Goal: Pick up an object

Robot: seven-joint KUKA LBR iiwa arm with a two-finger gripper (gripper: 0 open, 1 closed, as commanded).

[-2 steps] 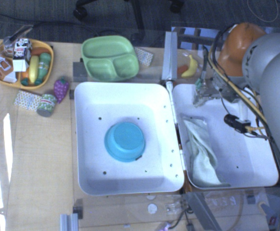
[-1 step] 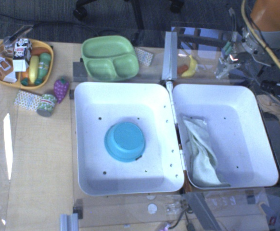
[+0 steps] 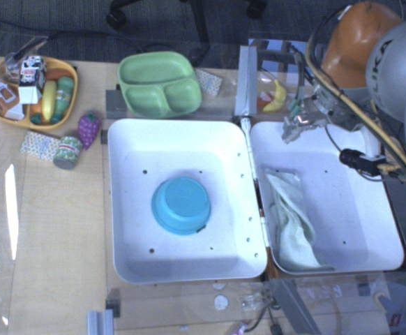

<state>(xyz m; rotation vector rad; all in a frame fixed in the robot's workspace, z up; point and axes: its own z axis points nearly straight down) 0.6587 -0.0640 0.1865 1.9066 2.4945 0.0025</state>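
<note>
Gripper [image 3: 297,123]: over right bin's [image 3: 370,187] far edge; finger state cannot tell.
Cloth [image 3: 290,218]: below gripper, near side, same bin.
Blue bowl [image 3: 181,205]: left bin [image 3: 140,152], well apart from gripper.

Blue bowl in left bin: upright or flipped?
Looks upside down, not certain. The blue bowl shows a flat, raised round face with no hollow or inner rim, resting on the left bin floor near its middle.
</note>
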